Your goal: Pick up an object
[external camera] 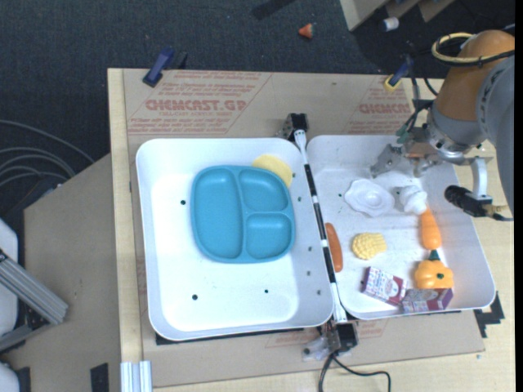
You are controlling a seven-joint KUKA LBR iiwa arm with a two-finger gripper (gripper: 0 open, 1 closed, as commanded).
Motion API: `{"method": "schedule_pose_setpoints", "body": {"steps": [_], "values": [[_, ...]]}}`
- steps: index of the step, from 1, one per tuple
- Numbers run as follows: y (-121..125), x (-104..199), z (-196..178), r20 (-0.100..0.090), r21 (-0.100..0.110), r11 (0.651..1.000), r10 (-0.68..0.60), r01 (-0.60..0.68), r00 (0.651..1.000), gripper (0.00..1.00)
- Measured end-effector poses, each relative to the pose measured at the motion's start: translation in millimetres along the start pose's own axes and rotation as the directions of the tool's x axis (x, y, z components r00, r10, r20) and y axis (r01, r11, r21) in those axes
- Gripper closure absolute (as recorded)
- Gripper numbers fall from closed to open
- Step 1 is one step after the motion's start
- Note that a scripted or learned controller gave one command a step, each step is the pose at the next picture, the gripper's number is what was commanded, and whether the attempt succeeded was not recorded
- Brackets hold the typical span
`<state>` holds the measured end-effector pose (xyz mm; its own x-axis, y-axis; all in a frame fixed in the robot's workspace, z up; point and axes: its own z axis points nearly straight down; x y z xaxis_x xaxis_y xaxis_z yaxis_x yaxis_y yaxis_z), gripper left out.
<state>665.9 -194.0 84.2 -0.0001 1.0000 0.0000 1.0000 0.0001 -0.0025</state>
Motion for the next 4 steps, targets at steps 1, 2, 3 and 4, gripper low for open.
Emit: {"method": "schedule_pose_setpoints", "body": {"steps": [1, 2, 3, 4], "values": [[3, -20, -2, -0.019, 0.003, 1.0, -0.006, 0.006, 1.0, 0.0], [1, -13, -1, -0.004, -0.001, 1.0, -0.002, 0.002, 1.0, 0.0], [1, -12, -144, 0.002, -0.008, 1.0, -0.001, 0.001, 1.0, 0.0], [0, -21, 3, -0.019, 0.012, 1.0, -0.004, 0.004, 1.0, 0.0]]}}
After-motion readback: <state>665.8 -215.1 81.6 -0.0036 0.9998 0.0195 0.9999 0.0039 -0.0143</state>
